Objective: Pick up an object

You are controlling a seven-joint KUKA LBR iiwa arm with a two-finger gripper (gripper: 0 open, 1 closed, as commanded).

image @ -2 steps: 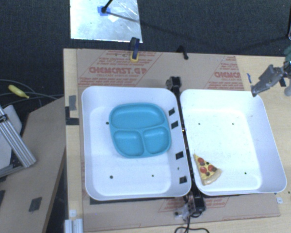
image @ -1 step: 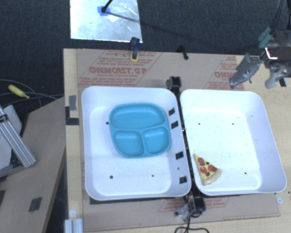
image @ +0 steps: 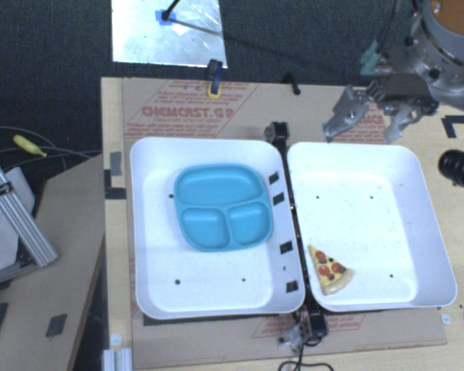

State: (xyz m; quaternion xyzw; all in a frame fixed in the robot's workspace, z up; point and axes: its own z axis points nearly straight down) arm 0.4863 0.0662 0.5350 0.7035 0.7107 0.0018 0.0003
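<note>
- A pizza slice (image: 329, 269) lies at the lower left of the right bin (image: 417, 207).
- A blue tray (image: 220, 207) sits mid-frame in the left bin (image: 151, 207).
- The gripper (image: 369, 120), upper right above the right bin's far rim, is spread open, holding nothing.

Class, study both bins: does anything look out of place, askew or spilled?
Nothing is spilled or damaged. The pizza slice lies against the right bin's near-left wall, tip pointing up-left. The blue divided plate sits slightly askew in the left bin.
</note>
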